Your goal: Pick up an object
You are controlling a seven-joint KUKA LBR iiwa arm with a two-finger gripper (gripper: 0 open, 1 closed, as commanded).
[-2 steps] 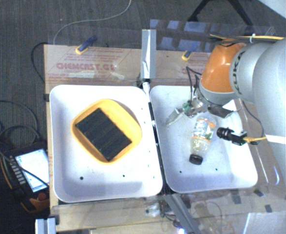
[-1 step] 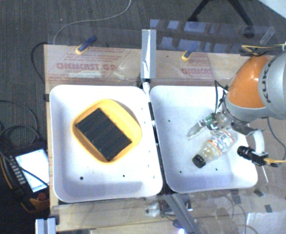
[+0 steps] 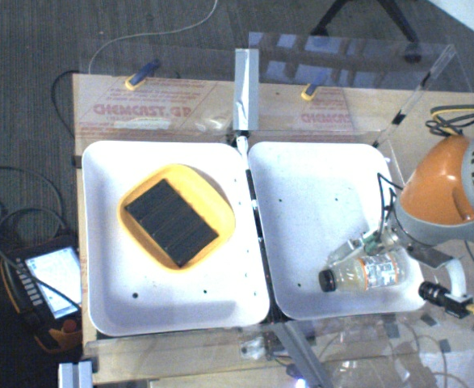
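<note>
The gripper (image 3: 379,245) sits right over a clear plastic bottle (image 3: 362,272) lying in the right bin (image 3: 317,176), but its grip is hidden. A yellow dish (image 3: 212,188) with a dark ridged slab (image 3: 172,221) fills the left bin (image 3: 107,297).

Two shallow white bins sit side by side on the bench. The left bin (image 3: 107,297) holds a yellow dish (image 3: 220,208) with a dark ribbed block (image 3: 172,222) lying in it. In the right bin (image 3: 317,184), a clear plastic bottle (image 3: 364,272) with a black cap lies on its side near the lower right corner, and the arm's gripper (image 3: 379,239) is just above it, touching or nearly touching it.
</note>
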